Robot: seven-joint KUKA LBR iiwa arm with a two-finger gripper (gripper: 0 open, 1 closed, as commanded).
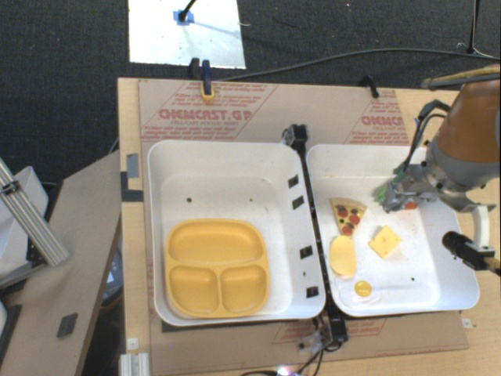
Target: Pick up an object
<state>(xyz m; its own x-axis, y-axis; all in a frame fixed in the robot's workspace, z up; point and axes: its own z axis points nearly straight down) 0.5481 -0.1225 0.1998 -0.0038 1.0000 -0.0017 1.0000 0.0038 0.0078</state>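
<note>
The two-finger gripper [398, 198] hung low over the upper part of the right-hand shallow white bin [462, 288], at the end of the grey arm w/ orange band [470, 131] coming in from the right. Couldn't tell whether it was wide or narrow, too blurred, and nothing visibly in it. Just below and left of it lay a flat yellow cheese-like square [384, 242]. Further left, near the bin's inner wall, sat a toy pizza slice w/ red dots [348, 214], and under that a pale yellow oval piece [342, 255], then a small round yellow token [362, 289] toward the front. Well off to the left, the other white bin [227, 171] held a yellow three-compartment plastic tray [218, 266].
</note>
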